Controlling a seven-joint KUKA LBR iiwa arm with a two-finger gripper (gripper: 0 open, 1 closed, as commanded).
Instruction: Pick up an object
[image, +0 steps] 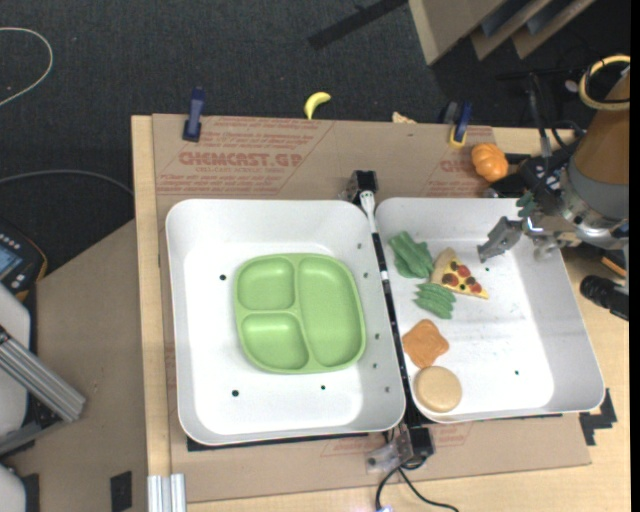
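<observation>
- Your gripper (503, 238) hangs over the far right part of the right bin (545, 335), with the arm (600, 170) reaching in from the right edge of the view.
- You can see a dark finger (497, 240) slanting down and to the left; a second one does not separate clearly from the wrist, so you cannot tell whether the fingers are apart or together.
- Nothing shows between them, so you have no grounds to call anything held.
- Just left of and slightly below the gripper lies the pizza slice (460, 276), flat on the bin floor, near the fingertip but apart from it.
- Further left of the gripper is a green leafy piece (410, 254), close to the divider between the bins.
- Below that, a smaller green piece (435, 299) sits just beside the pizza slice's lower left edge.
- Well below and left of the gripper you have an orange piece (426, 343), and beneath it a round tan bun (438, 389) near the bin's front rim; the two look to be touching.
- Far to the gripper's left, the left bin (200, 300) holds a green divided plate (299, 311) with three compartments.
- Just above the gripper, outside the bin on the cardboard (260, 160), rests a small orange fruit (489, 161).
- A yellow banana (317, 102) lies at the cardboard's far edge, well up and left of the gripper.
</observation>
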